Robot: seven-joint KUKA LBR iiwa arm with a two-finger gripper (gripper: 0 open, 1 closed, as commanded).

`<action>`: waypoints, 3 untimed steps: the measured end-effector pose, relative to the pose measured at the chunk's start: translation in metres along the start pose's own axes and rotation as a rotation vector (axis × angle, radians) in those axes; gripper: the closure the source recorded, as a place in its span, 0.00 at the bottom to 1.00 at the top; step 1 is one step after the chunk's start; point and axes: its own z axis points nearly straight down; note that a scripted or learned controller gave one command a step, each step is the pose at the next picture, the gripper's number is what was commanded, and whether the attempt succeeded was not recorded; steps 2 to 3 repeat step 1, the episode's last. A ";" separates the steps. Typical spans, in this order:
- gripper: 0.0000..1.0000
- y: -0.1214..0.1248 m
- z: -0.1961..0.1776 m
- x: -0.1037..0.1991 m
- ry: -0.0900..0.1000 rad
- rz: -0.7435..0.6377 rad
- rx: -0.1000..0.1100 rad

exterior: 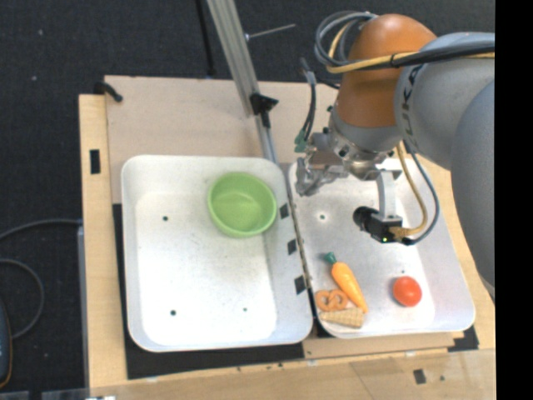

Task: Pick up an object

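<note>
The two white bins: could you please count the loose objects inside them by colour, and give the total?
Green: 1, the bowl in the left bin.
Orange: 1, the toy carrot in the right bin.
Red: 1, the tomato, same bin.
Tan: 1, the pretzel snack, same bin.
Total: 4

The arm (pixel 433 90) runs off the right edge, and its bulk covers the far corner of the right bin (pixel 433 311). The gripper (pixel 310 177) sits under the wrist, its fingers too small and shadowed to read. A pretzel (pixel 331 300) overlaps the cracker (pixel 348 317), hiding part of it.
</note>
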 end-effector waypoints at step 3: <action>1.00 -0.015 -0.010 0.054 0.002 -0.005 0.002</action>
